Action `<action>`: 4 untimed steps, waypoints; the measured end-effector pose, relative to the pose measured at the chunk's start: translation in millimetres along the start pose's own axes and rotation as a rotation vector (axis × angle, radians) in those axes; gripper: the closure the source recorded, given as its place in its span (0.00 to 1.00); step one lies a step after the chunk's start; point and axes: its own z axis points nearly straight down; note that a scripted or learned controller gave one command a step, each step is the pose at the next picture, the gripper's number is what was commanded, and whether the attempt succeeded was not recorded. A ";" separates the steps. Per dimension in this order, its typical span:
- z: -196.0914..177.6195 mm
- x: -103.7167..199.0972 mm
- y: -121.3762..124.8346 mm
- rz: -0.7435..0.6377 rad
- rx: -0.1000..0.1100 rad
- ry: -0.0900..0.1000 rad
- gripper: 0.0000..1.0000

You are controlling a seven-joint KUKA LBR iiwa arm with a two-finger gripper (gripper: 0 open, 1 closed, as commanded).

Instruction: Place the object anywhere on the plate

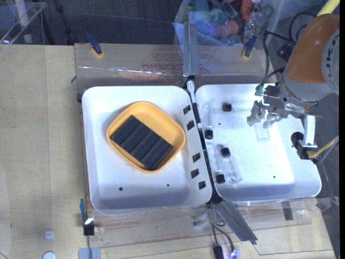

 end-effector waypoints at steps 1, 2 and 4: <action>-3.4 39.4 18.1 -0.094 -0.004 0.000 1.00; -12.2 78.9 27.2 -0.266 -0.006 0.000 1.00; 11.7 201.5 -42.4 -0.685 0.000 0.001 1.00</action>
